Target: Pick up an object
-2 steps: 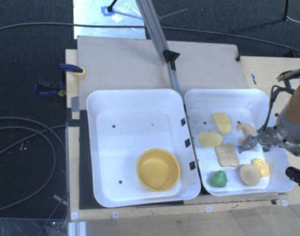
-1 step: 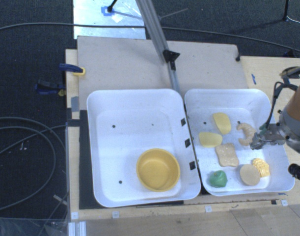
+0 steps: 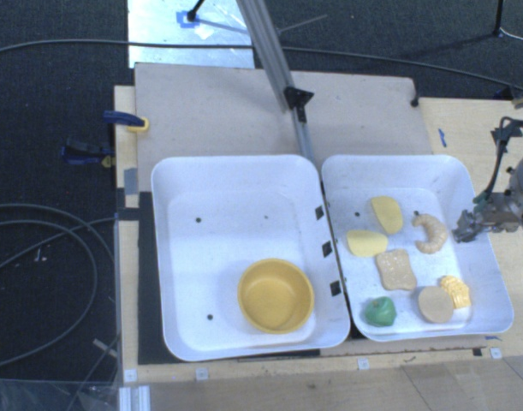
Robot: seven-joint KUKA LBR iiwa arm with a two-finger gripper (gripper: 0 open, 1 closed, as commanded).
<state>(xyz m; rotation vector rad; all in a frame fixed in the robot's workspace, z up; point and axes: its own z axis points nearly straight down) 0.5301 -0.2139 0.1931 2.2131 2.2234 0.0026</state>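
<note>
A pale tabletop [image 3: 244,110] carries two shallow white bins side by side, with dark carpet and loose cables around it. The left bin [image 3: 201,187] holds a yellow bowl [image 3: 276,294]. The right bin [image 3: 432,174] holds the small food pieces I could take: a croissant [image 3: 430,232], two yellow slices [image 3: 386,214] [image 3: 366,243], a cracker [image 3: 396,270], a green piece [image 3: 380,312], a tan round [image 3: 435,304] and a small corn piece [image 3: 455,290].

My gripper [image 3: 466,228] hangs at the right bin's right wall, and I cannot tell whether it is apart or together; nothing sits in it. The croissant lies just to its left in the picture, nearest of all, curved with its long axis running up and down the frame. I judge the coming move is a short reach leftward and down onto it.
</note>
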